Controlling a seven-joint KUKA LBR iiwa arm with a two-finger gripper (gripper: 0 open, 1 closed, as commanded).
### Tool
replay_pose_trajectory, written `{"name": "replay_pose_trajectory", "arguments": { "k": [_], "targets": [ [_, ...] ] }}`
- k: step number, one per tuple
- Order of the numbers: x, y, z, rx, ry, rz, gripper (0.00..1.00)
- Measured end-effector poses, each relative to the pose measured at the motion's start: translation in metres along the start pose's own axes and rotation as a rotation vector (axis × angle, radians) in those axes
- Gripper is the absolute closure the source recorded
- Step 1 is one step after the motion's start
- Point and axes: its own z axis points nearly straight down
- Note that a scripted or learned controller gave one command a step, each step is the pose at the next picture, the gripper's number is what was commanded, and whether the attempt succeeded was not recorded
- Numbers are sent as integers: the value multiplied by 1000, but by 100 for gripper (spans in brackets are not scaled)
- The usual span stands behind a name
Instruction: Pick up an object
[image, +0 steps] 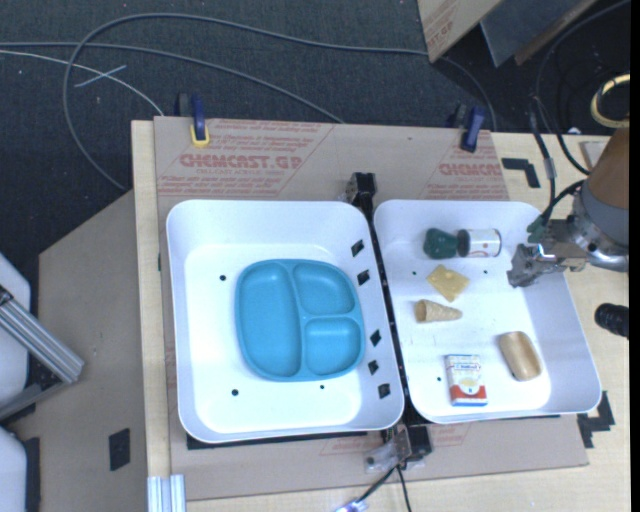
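My end effector (524, 268) is positioned over the right bin (575, 330), near that bin's upper right edge, with my arm entering from the right. The finger spacing cannot be determined from this view, and no object is visible between the fingers.

Contents of the right bin:
- A dark green bottle with a clear end (460, 242) lies on its side near the top, left of my end effector and apart from it.
- A yellow wedge (448, 281) lies just below the bottle.
- A tan cone-shaped piece (437, 312) lies below the wedge.
- A small red-and-white packet (466, 380) lies near the bottom edge.
- A tan bread-like roll (520, 355) lies right of the packet.

The left bin (190, 300) holds a blue divided plate (298, 318) with three compartments. Both bins rest side by side on the tabletop (150, 250).
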Motion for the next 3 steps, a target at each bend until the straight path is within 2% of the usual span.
{"name": "replay_pose_trajectory", "arguments": {
  "k": [2,3],
  "targets": [
    [102,29,-6,-1,0,0,100],
    [148,63,-5,-1,-1,2,100]
  ]
}}
